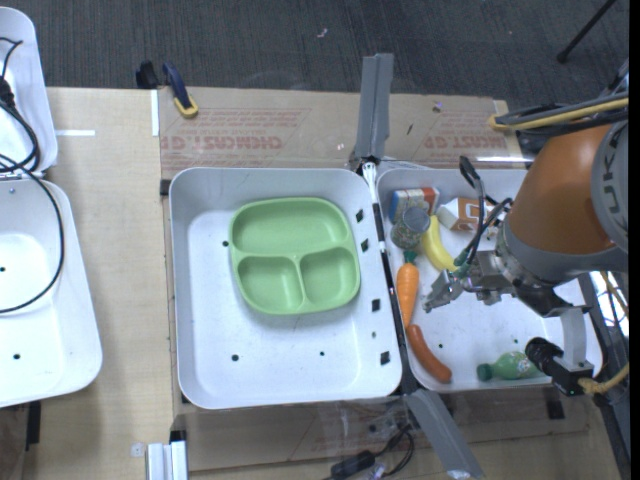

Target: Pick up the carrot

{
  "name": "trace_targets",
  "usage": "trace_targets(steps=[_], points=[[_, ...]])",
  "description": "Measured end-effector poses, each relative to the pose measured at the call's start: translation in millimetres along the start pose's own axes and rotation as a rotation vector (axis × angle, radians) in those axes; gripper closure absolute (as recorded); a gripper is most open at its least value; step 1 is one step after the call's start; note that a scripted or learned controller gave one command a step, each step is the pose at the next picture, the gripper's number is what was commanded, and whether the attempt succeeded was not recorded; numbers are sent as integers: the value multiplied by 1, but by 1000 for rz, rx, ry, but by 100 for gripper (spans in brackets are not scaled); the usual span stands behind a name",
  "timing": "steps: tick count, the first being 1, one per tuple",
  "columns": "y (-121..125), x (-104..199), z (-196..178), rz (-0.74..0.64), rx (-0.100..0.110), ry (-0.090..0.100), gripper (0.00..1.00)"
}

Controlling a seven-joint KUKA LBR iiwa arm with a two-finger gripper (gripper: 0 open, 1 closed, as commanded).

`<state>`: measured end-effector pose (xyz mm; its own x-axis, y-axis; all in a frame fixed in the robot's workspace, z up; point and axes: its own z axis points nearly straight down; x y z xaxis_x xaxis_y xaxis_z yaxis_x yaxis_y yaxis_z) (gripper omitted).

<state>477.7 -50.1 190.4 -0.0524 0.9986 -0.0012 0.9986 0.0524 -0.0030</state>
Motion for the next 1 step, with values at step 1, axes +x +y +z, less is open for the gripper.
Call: trace_targets(steps=[1], points=[[-5, -70, 98, -113, 2, 2, 0]])
